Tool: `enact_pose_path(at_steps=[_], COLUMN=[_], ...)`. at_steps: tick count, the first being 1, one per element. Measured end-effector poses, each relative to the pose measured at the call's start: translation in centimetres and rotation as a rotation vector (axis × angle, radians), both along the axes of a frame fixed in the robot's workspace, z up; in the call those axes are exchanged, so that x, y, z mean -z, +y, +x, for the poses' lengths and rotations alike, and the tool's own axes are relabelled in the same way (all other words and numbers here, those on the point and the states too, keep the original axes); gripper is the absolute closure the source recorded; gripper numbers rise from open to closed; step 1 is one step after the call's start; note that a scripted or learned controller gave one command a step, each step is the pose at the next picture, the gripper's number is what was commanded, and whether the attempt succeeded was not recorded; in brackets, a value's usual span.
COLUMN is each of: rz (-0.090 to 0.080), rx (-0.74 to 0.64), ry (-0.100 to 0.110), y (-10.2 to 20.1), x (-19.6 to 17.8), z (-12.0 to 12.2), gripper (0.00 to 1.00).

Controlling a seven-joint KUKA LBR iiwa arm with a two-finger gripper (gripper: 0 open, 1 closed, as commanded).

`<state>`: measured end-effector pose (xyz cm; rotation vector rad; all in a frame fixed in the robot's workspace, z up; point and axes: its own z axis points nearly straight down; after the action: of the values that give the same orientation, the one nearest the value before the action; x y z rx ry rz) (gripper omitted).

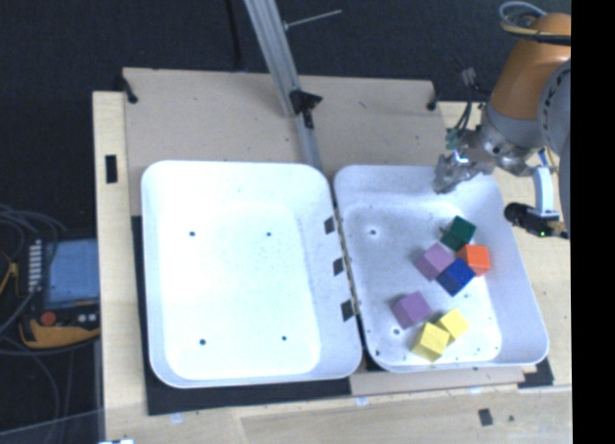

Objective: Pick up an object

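The claw (450, 175) hangs over the far edge of the right bin (384, 192), close to that bin's far right corner, at the end of the grey arm (519, 135) with its orange band (530, 72) leaning in from the right. From where I stand I cannot tell whether the claw is spread or pressed together; it is small and blurred against the white rim, and nothing shows between its tips.

All the blocks lie in that same right bin, nearer to me than the claw. Closest to the claw is the green block (458, 233), just below it and a touch to the right. Touching or nearly touching the green one are the orange block (477, 259), the blue block (455, 276) and a purple block (436, 260), bunched together. Further from the claw, toward the bin's near edge, sit a second purple block (412, 308) and two yellow blocks (440, 333) side by side.

The left bin (235, 274) lies well away from the claw, across the shared middle edge. Both bins rest on the tan surface (375, 125), and a slanted metal rail (279, 53) rises from behind the bins, to the left of the claw.
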<state>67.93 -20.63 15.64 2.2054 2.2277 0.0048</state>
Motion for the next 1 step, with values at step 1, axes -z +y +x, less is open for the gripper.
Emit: enact_pose_path(at_steps=[1], rz=[0.0], rx=[0.004], ry=[-0.002], y=[-0.1], x=[-6.3], z=[-0.59], gripper=[1.0])
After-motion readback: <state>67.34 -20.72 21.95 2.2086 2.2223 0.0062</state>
